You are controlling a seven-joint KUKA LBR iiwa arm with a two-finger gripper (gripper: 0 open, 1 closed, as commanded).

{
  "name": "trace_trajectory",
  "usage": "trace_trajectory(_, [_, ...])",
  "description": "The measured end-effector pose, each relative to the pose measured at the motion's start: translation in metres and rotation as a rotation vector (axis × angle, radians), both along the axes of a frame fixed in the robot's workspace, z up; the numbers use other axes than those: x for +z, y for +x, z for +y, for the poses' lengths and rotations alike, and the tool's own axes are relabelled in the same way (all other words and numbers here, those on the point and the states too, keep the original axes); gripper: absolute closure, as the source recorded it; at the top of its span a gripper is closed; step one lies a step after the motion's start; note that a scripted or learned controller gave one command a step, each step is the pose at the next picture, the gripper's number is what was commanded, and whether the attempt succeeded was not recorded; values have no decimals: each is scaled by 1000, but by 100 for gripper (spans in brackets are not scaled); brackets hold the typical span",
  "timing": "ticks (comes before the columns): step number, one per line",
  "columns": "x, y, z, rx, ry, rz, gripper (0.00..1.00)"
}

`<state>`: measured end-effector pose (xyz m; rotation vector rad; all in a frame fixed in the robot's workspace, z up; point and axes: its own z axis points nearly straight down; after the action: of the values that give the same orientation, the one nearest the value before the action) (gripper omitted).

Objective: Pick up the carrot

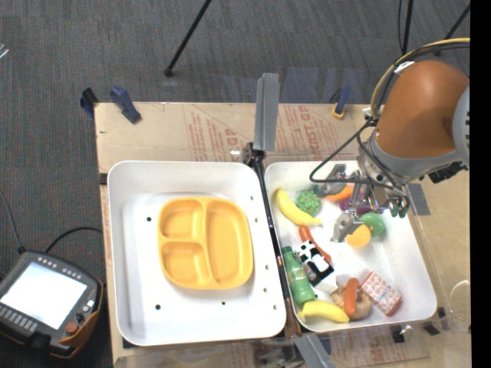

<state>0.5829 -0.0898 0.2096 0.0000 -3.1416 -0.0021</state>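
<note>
Many toy foods are lying in the right bin (418,244), and the carrot (340,195) is lying just beside the broccoli (308,202). The gripper (367,209) is hovering close by, seemingly lining up; I cannot tell if it is open. Next it probably needs to be dropping over the carrot.

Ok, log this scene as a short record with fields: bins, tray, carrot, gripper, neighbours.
bins: two white bins side by side, left bin, right bin
tray: yellow divided tray in the left bin
carrot: orange carrot in the right bin, lying between the upper banana and the black-and-white block
gripper: gripper low over the right bin, above an orange and green piece, to the carrot's right
neighbours: broccoli, green bottle, lower banana
</note>
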Motion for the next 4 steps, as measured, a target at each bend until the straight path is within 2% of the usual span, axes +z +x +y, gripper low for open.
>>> trace_trajectory(1, [-113, 19, -60, 290, 3, 6, 0])
trace_trajectory(2, [-122, 9, -66, 177, 1, 0, 0])
trace_trajectory(3, [-111, 11, -64, 182, 1, -4, 100])
trace_trajectory(4, [46, -17, -121, 315, -10, -18, 100])
